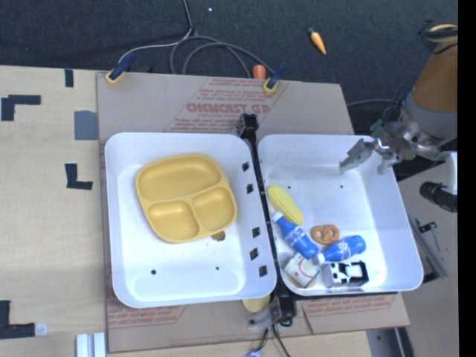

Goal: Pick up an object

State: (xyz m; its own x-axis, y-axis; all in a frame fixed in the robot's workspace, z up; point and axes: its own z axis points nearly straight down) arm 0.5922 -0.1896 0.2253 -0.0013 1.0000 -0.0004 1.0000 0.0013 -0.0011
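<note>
Left bin (119,222): yellow divided plate (186,197) lying flat. Right bin (387,199): toy corn (285,204), blue bottle (297,239), pretzel (325,233) clustering at its near-left. Gripper (370,153): hovering over the far-right rim, fingers spreading, holding nothing. Approach step; next calls for reaching toward the cluster.

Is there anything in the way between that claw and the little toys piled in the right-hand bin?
Nothing visible. The gripper sits above the right bin's far right corner, with bare white floor between it and the pile: the yellow corn, the blue bottle and the pretzel.
</note>
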